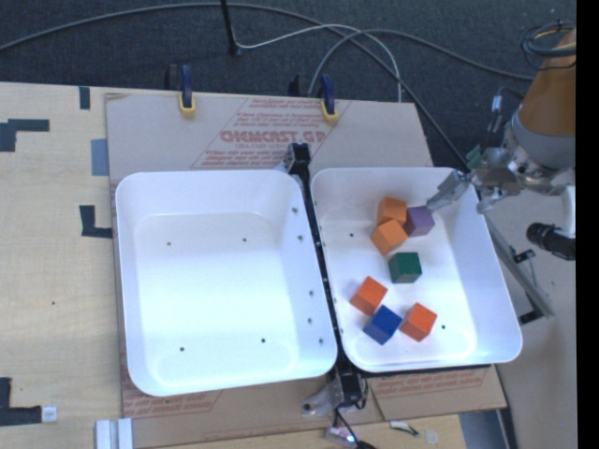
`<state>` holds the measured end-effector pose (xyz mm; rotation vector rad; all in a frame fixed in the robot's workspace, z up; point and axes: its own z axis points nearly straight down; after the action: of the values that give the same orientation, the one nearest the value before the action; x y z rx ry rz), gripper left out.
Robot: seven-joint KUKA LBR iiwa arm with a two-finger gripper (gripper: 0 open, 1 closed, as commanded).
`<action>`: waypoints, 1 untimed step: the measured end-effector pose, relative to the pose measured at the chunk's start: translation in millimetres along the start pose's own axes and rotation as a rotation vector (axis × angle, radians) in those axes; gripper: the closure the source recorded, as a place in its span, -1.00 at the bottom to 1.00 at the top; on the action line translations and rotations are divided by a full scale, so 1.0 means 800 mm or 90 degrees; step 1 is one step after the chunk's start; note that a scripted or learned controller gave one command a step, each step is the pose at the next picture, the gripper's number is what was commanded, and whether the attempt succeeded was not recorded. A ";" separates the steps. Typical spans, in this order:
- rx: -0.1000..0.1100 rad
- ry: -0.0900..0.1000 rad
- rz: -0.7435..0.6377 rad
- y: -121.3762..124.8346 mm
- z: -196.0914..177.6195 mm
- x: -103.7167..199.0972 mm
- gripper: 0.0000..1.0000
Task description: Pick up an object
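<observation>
Seven cubes sit in the right bin point(487, 251). Approach step: gripper point(442, 197) hangs at the bin's far right corner, just beside the purple cube point(420, 220); its opening can't be told. Next: centre over it, descend, close.

A robotics lab is suggested — white bins point(140, 251) are clamped onto printed cardboard point(271, 134), with cables point(281, 36) trailed across dark carpet.

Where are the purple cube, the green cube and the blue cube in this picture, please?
purple cube point(420, 220): camera view, on its top face.
green cube point(405, 267): camera view, on its top face.
blue cube point(382, 325): camera view, on its top face.
</observation>
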<state>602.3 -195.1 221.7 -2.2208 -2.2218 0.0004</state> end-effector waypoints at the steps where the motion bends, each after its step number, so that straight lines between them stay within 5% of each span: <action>1: -0.009 -0.002 -0.001 0.082 0.144 0.013 -1.00</action>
<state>668.2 -184.4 106.1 -2.2276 -2.2309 -0.0120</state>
